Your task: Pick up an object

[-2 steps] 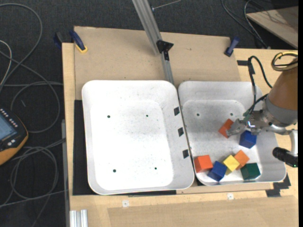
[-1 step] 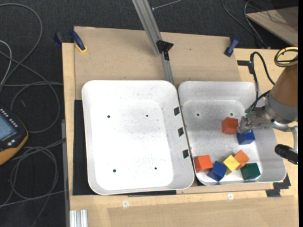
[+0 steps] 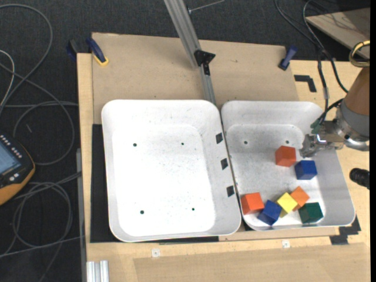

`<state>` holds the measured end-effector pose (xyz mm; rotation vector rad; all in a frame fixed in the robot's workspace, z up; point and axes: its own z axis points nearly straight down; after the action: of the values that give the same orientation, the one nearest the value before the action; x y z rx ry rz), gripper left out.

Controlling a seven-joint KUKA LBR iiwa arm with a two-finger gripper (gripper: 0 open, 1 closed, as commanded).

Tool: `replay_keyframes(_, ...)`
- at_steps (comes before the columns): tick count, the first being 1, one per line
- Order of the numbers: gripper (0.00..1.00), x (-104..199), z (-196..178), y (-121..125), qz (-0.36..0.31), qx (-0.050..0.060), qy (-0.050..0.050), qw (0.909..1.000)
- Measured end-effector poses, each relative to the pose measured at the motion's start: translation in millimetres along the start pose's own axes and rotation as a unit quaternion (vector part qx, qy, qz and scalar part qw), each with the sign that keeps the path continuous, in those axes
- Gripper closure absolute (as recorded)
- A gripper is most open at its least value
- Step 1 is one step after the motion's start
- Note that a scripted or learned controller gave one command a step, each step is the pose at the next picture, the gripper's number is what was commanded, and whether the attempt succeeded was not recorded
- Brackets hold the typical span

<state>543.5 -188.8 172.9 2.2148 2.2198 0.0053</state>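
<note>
The right bin holds several small blocks. A red-orange block lies near its middle with a blue block just right of it. Along the front edge sit an orange block, a second blue block, a yellow block, another orange block and a green block. My gripper hangs at the bin's right side, just above the blue block and right of the red-orange one. Nothing shows between its tips.
The left bin lies beside the right one. A slanted metal rail runs from the top down to the gap between the bins. Blue clamps sit at the bench's back corners. Cables lie on the floor at left.
</note>
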Motion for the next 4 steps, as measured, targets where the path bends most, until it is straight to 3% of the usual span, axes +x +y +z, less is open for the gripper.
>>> replay_keyframes(2,1.0,3,-110,2,0.0,0.0,0.0,1.0)
replay_keyframes(4,1.0,123,-92,3,-0.002,0.004,0.003,1.0)
